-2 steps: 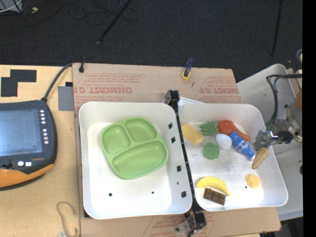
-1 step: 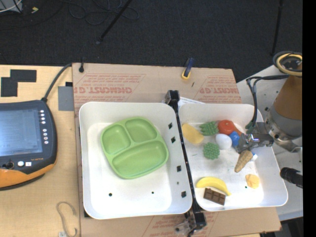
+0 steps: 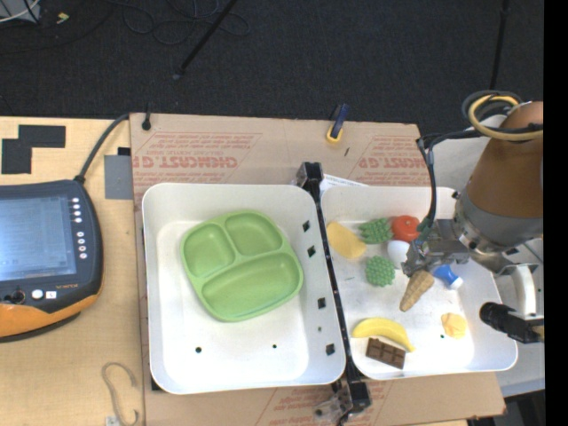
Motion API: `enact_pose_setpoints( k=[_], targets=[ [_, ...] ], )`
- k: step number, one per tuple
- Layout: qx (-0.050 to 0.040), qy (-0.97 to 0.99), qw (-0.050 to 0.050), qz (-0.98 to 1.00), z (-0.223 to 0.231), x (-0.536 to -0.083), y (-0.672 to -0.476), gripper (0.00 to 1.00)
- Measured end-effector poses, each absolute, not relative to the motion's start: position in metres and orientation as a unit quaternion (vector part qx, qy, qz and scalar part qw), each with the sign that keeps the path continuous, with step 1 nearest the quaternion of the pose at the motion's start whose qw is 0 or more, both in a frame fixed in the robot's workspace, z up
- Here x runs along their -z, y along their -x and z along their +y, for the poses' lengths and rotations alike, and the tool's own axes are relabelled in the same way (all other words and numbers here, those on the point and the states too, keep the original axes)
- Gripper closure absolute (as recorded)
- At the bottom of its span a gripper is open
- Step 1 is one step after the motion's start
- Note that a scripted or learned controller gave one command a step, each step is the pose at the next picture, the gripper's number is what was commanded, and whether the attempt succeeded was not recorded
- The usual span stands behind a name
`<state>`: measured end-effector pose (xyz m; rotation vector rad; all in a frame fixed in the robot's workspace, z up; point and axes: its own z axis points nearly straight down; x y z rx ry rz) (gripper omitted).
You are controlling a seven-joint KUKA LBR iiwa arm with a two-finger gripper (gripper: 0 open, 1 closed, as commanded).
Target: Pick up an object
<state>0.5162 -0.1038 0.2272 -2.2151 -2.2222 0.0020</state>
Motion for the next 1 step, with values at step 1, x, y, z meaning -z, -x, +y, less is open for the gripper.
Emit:
enact_pose_setpoints(
  k=[1],
  targets=[
    [0.0000, 0.705, 0.002, -0.709, -0.0464, -0.2344, -0.5252, 1.00]
  ],
)
